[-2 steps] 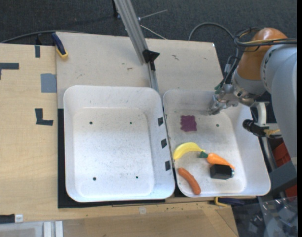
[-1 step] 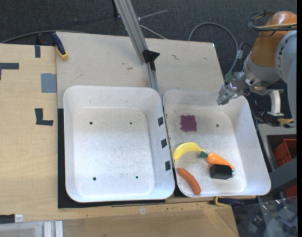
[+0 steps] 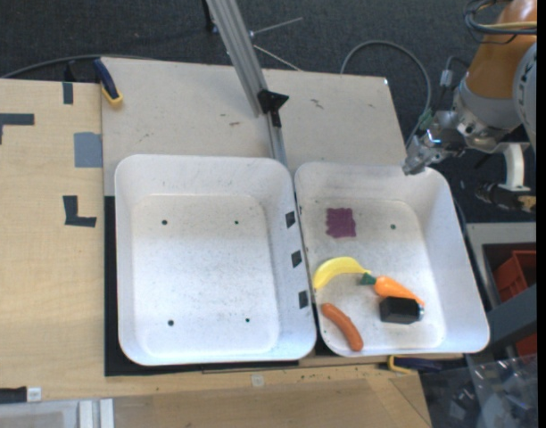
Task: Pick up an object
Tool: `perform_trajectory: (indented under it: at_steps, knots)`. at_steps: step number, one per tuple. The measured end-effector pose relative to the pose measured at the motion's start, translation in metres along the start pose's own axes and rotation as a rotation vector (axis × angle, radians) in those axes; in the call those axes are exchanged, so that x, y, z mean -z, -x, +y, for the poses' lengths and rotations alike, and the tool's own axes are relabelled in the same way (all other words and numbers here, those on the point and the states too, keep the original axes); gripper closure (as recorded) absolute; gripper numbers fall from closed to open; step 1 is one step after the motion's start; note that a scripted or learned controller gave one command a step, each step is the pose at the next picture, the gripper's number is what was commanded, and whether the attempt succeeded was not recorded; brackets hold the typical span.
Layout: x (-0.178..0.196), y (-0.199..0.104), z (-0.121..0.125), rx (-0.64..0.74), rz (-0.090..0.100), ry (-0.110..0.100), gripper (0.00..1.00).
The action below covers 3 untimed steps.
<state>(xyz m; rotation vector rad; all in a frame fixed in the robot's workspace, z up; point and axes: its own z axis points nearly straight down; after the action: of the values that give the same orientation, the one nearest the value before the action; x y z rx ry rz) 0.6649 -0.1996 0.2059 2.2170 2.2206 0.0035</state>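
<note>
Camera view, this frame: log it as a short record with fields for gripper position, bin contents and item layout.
gripper: above the far right corner of the right bin, nothing seen between its fingers
right bin contents: purple square, banana, carrot, black block, sausage
layout: carrot lies against the black block; purple square apart, farther back
left bin: white, beside the right bin

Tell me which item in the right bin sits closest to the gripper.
The purple square. It lies alone in the upper part of the right bin, nearest the gripper; the others cluster lower.
</note>
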Motion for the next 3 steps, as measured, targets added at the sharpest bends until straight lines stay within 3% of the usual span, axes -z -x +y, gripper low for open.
perform_trajectory:
  at_steps: [1, 3]
  knots:
    - [0.047, -0.001, 0.001, 0.000, 0.000, 0.000, 1.00]
    - [0.047, -0.092, -0.053, 0.004, 0.003, -0.006, 1.00]
